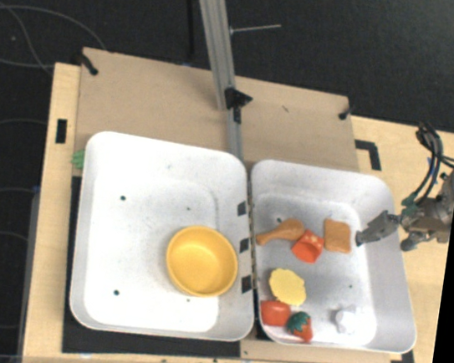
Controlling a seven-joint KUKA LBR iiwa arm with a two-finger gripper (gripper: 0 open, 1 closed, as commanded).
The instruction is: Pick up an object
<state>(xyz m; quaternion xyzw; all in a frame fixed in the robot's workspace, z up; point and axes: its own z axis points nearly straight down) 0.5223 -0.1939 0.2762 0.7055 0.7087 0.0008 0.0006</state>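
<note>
Two bins [106, 201] on the worktop [305, 112], nothing lifted yet.

The left bin holds a yellow bowl [202, 261]; the right bin [388, 293] holds the small items: a tan block [337, 235], a drumstick [280, 232], a red pepper [308, 247], a yellow piece [287, 287], a tomato [274, 312] and a strawberry [301, 324]. The end effector [385, 228] hovers at the right bin's right rim, carrying nothing; whether it is open or closed cannot be told. The whole pick remains. The tan block lies nearest, just left of it.
</note>
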